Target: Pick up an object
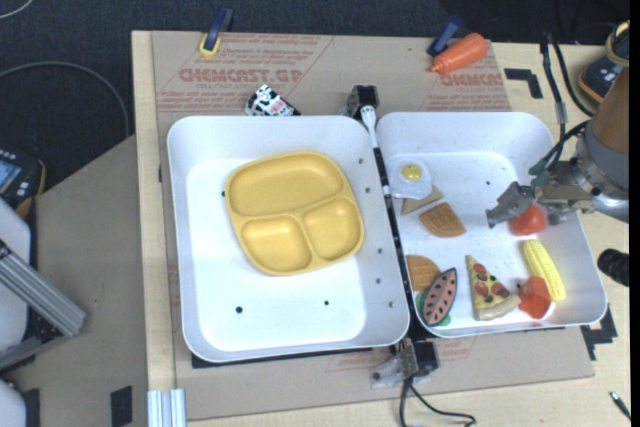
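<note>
My gripper hangs over the right side of the right bin, reaching in from the right. Directly under its tip lies a small red toy tomato, touching or nearly touching it. Whether the tomato is gripped is unclear. Other toy foods lie in this bin: a fried egg, a brown toast piece, a cookie, a watermelon slice, a pizza slice, a corn cob and a red piece.
The left bin holds a yellow divided plate. Behind the bins on the bench lie an orange carrot toy, a black-and-white toy and a yellow clamp. A black clip sits between the bins.
</note>
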Motion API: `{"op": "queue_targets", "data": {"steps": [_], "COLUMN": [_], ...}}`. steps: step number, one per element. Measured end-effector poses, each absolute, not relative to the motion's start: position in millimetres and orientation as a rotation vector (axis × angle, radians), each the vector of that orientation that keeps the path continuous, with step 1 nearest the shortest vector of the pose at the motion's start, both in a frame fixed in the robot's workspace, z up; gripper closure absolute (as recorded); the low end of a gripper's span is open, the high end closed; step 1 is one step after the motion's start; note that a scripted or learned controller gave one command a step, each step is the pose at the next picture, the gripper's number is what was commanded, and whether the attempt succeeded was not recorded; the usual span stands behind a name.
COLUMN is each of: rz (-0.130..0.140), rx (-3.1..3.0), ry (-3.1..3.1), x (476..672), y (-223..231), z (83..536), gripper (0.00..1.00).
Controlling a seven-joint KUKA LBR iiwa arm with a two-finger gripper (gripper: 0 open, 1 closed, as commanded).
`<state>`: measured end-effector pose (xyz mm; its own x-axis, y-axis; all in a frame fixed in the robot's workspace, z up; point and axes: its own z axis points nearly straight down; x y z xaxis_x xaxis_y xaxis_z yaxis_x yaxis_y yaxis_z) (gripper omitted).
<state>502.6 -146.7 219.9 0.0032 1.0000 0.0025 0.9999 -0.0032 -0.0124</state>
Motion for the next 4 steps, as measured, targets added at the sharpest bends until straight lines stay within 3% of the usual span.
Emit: {"op": "queue_targets", "data": {"steps": [1, 3, 4], "rz": [0.000, 0.005, 0.003], "rx": [-2.222, -2.216, -2.218], "ry": [-2.222, -2.216, -2.217], "x": [505.4, 493.4, 492.6], "y": [-147, -135, -134], "z": [226, 113, 83], "gripper": [0.00, 0.00, 0.00]}}
